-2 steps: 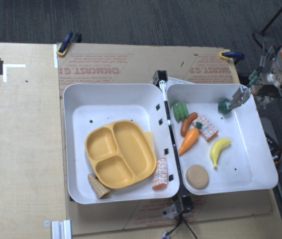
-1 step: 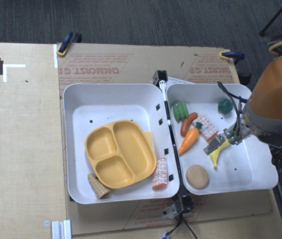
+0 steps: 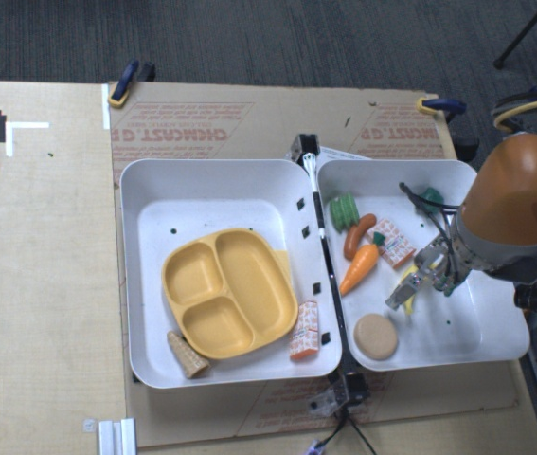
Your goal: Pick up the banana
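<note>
My gripper (image 3: pixel 410 290) is low in the right bin (image 3: pixel 495 344), near its middle, under the orange-banded wrist (image 3: pixel 510 202). A small yellow sliver, which may be the banana (image 3: pixel 407 305), peeks out just below the gripper; the rest is hidden by the gripper. I cannot tell whether the gripper touches it.
The right bin also holds a carrot (image 3: pixel 360 268), a red sausage (image 3: pixel 359 235), a green piece (image 3: pixel 344 210), a red-and-white packet (image 3: pixel 396 243) and a tan round bun (image 3: pixel 376 336). The left bin (image 3: pixel 145 254) holds a yellow divided plate (image 3: pixel 230 292), a cone piece (image 3: pixel 187 354) and a packet (image 3: pixel 306 330).
</note>
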Robot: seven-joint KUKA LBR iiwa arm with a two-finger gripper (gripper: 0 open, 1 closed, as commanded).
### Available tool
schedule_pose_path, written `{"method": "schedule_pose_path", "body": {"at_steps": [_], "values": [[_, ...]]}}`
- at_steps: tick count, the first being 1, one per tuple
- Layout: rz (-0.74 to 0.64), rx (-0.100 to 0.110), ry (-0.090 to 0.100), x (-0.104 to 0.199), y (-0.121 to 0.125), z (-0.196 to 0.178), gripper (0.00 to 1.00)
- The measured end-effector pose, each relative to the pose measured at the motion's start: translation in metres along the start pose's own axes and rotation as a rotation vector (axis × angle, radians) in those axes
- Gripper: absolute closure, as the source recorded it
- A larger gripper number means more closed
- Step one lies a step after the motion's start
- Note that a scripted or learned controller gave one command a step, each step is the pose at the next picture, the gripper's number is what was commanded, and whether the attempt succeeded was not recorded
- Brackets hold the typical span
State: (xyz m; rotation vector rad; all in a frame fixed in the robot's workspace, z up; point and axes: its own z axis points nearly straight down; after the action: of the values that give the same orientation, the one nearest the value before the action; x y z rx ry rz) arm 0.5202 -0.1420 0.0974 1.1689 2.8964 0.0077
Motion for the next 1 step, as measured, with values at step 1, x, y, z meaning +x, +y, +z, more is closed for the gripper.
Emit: {"method": "schedule_pose_path", "body": {"at_steps": [1], "values": [[0.004, 0.003, 0.003, -0.0002, -0.0009, -0.0082, 1.0]]}}
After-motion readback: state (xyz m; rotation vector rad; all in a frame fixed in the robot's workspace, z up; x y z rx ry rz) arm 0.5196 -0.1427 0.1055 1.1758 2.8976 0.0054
